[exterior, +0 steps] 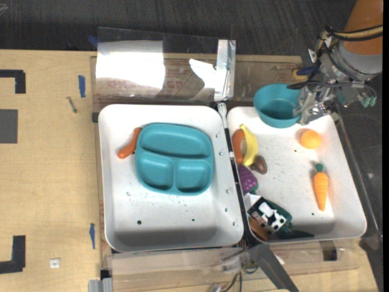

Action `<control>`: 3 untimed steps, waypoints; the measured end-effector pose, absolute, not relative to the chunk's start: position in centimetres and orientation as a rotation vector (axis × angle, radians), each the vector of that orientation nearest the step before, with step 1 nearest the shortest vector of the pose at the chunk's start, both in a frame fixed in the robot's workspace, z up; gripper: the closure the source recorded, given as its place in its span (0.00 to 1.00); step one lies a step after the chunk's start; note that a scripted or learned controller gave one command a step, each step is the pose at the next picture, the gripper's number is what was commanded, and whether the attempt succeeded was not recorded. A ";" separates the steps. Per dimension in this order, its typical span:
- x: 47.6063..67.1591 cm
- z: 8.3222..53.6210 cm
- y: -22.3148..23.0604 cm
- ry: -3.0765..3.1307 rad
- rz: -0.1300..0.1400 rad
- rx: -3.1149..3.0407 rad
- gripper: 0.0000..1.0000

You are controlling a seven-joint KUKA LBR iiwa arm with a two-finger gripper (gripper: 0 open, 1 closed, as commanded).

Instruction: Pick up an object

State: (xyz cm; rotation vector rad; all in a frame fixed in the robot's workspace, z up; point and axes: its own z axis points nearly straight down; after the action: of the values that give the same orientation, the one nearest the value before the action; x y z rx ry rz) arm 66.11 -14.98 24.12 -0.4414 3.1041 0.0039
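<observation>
The pincer (311, 105) hangs at the back right corner of the right bin (349, 215), its metal tip down against the right rim of the teal bowl (278, 105). How far apart it stands I cannot tell; cables and brackets crowd it. Nothing shows gripped in it.

Taking that teal bowl as the landmark: just in front of it and to its right sits 1 orange ball (310, 139), close under the pincer and touching nothing else. Further forward from the bowl, along the bin's right side, lies 1 carrot (320, 187), green top pointing back toward the bowl, well apart from the ball. To the bowl's front left, against the divider, 1 banana (248, 143) leans beside a reddish-orange piece (237, 145), with 1 small brown piece (260, 163) touching the banana's lower end. Below those, 1 purple piece (247, 178). At the front edge, far from the bowl, 1 black-and-white toy (268, 215) lies on a heap of darker bits I cannot make out.

Left of the bowl, across the divider, the left bin (121, 212) carries 1 teal divided plate (175, 158) with 3 compartments, and 1 orange sausage-shaped piece (128, 143) touching the plate's left edge.

That makes 2 bins on the tabletop (42, 181). Behind the left bin stands a clear, shiny sheet (158, 72).
</observation>
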 end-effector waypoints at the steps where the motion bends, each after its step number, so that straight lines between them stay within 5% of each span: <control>1: 66.9 28.1 -14.7 3.119 -0.002 -0.247 1.00; 3: 66.7 20.7 -10.5 3.129 0.002 -0.247 1.00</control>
State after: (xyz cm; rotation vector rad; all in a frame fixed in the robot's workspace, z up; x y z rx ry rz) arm 66.75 -10.52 20.74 -0.2471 3.1294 0.0016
